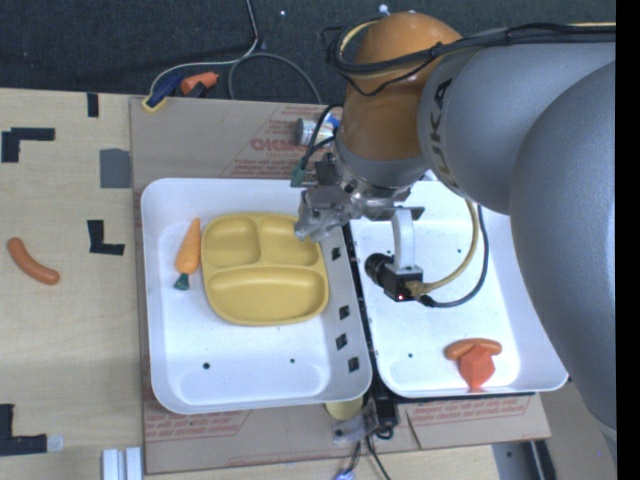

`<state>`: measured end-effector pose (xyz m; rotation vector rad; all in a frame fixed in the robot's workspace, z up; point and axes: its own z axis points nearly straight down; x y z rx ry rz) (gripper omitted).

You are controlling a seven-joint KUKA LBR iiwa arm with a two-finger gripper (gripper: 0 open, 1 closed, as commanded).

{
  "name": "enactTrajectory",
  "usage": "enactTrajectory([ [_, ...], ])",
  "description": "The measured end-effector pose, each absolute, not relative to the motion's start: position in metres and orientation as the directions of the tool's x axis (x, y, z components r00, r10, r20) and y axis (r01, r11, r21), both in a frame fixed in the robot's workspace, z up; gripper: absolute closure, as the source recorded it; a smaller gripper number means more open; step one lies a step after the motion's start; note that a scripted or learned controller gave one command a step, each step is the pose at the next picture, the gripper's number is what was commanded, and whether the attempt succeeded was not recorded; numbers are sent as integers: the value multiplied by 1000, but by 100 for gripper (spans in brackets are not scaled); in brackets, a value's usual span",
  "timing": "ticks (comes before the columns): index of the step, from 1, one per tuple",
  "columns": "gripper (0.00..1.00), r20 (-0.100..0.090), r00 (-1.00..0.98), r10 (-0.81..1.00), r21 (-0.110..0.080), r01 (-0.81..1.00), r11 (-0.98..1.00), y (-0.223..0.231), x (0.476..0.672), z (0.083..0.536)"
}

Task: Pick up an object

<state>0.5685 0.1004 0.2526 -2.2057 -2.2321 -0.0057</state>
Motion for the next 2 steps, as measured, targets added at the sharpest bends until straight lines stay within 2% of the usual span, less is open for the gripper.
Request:
enactTrajectory([
  [1, 100, -4, 8, 1000, 1, 1000, -8, 0, 581, 269],
  [2, 100, 3, -11, 1000, -3, 1000, 11, 115, 631, 231],
])
